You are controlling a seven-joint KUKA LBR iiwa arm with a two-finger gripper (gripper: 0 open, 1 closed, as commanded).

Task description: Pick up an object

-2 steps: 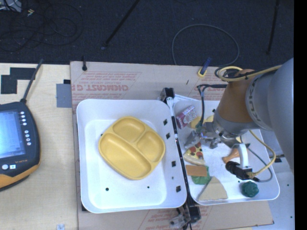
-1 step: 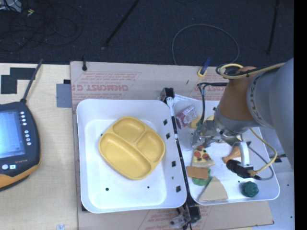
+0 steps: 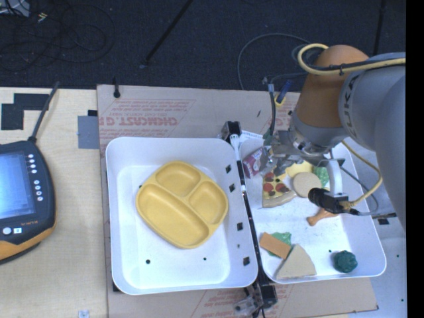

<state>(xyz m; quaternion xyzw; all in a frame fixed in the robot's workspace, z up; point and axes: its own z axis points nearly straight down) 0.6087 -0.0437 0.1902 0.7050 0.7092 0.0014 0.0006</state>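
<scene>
My gripper (image 3: 277,159) hangs low over the back of the right bin (image 3: 371,265), directly above a pizza slice (image 3: 276,191) with red topping. A round tan cookie (image 3: 306,184) lies beside the slice, with a green piece (image 3: 322,175) behind it. An orange-brown stick (image 3: 319,216) lies mid-bin. Toward the front sit an orange wedge on a green leaf (image 3: 275,243), a tan triangular slice (image 3: 297,264) and a dark green ball (image 3: 345,262). The arm hides the bin's back right part.
The left bin (image 3: 126,257) holds a yellow divided plate (image 3: 182,203). A dark red packet (image 3: 252,163) lies at the right bin's back left corner. A teach pendant (image 3: 20,191) rests on the bench at far left. Black clips line the wall between the bins.
</scene>
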